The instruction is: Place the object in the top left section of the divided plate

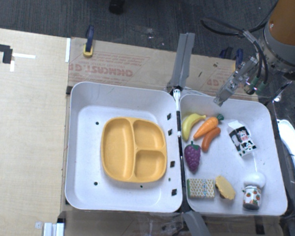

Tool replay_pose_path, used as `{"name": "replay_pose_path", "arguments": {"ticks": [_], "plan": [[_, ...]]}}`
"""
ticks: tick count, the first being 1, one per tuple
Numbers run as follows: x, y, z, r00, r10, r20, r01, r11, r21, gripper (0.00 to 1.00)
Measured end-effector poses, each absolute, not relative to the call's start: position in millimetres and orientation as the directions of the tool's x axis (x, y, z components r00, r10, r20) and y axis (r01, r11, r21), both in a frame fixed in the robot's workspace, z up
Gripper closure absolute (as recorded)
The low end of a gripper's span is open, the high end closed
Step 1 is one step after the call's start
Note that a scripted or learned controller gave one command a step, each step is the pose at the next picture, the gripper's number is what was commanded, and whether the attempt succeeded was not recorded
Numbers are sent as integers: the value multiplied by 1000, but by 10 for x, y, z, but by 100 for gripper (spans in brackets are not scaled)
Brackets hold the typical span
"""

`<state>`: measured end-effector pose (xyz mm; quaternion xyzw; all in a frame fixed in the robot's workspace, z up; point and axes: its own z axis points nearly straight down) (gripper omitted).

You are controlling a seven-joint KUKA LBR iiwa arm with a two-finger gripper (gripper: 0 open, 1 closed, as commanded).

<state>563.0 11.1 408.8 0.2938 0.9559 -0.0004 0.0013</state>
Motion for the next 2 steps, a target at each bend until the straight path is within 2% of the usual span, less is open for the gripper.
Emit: {"name": "replay_pose_path", "arguments": {"ticks": [1, 2], "plan": [[5313, 231, 3333, -957, 292, 0, 292, 957, -1, 100], [5008, -365, 4344, -877, 480, -4, 480, 877, 0, 100]]}}
